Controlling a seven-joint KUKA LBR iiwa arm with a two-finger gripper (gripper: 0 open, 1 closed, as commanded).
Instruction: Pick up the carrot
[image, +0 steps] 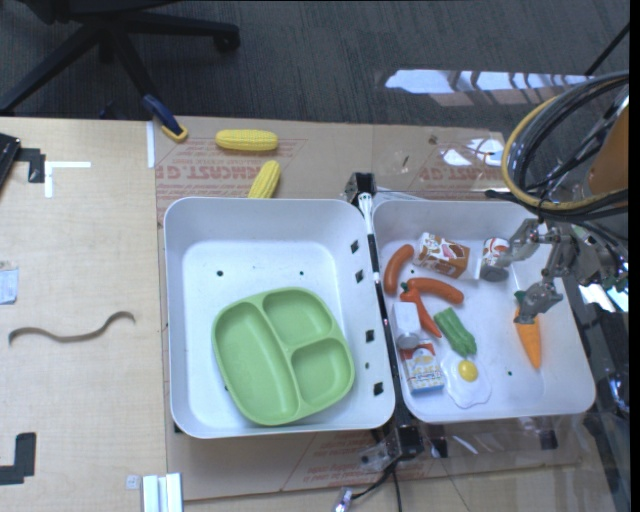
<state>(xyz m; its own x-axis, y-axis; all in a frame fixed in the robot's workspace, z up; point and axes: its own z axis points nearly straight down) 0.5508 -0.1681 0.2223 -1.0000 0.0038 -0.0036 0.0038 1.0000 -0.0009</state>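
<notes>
Carrot (530, 340) sits at the right side of the right bin (575, 400), an orange cone with its green top up toward the far wall and its tip aimed down toward the near rim, so the long axis runs roughly front to back, leaning slightly. The gripper (540, 297) hangs right at the leafy end, touching or just over it; from where I stand I cannot tell how the tool is set or whether it has any hold. My guess is the pick is at the grasp stage: the reach is done, the lift is not. Left of the carrot lie a green vegetable (456, 330), a fried egg (467, 378) and two sausages (432, 289). The left bin (200, 225) carries a green divided plate (283, 355).
</notes>
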